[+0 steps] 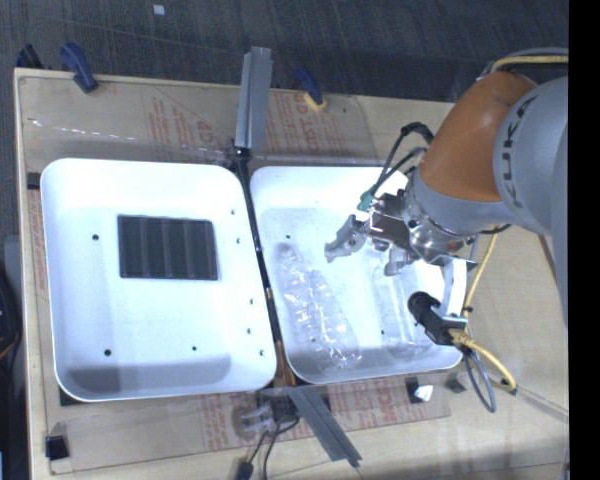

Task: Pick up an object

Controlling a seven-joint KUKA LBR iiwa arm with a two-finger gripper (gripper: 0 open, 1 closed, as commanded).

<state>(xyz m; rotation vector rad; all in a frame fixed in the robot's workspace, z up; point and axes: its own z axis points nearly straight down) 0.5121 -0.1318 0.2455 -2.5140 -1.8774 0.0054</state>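
Note:
A clear plastic bottle (318, 306) lies on its side in the right bin (310, 190), left of centre and reaching toward the front wall. My gripper (368, 251) hangs over the middle of that bin, up and to the right of the bottle and apart from it. It is open, with nothing between its fingers (341, 241). A dark grey ribbed block (168, 247) lies flat in the left bin (70, 193), far from the gripper. A second clear item (396, 310) seems to lie below the gripper, hard to make out.
The grey arm with its orange band (480, 138) covers the right bin's right side. A black connector and yellow cable (435, 320) hang near the bin's front right corner. A metal bar (252, 98) stands behind the gap between the bins.

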